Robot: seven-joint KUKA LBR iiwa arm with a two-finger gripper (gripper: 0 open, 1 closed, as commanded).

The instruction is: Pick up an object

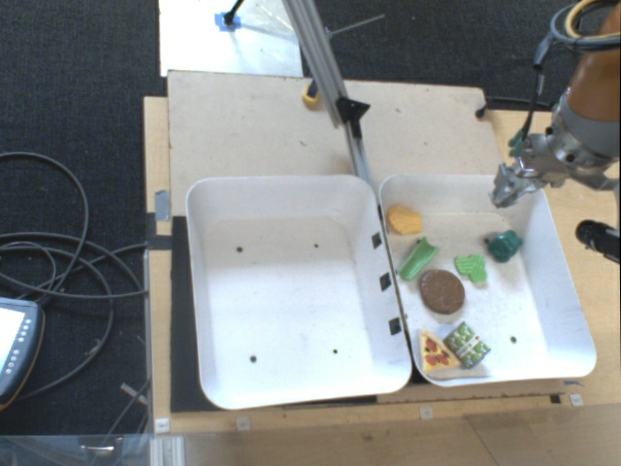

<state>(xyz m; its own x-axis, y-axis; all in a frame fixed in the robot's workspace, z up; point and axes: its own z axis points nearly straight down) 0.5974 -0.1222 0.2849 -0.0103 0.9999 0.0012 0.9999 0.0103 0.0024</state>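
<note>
My gripper point(506, 192) hangs over the far right part of the right bin point(558, 299), with nothing visibly held. Just below it, toward the front, lies a dark green toy point(504, 247). Further left in the same bin are a yellow-orange piece point(405, 221), a green pod-shaped toy point(418, 258), a light green piece point(472, 267) and a brown disc point(441, 291). A pizza slice point(437, 351) and a green patterned block point(467, 345) rest near the bin's front wall.
The left bin point(209, 289) sits beside the right one, joined at a shared wall. A slanted metal pole point(325, 61) crosses the back of the bench. Cables and a handheld screen point(15, 343) lie on the floor at left.
</note>
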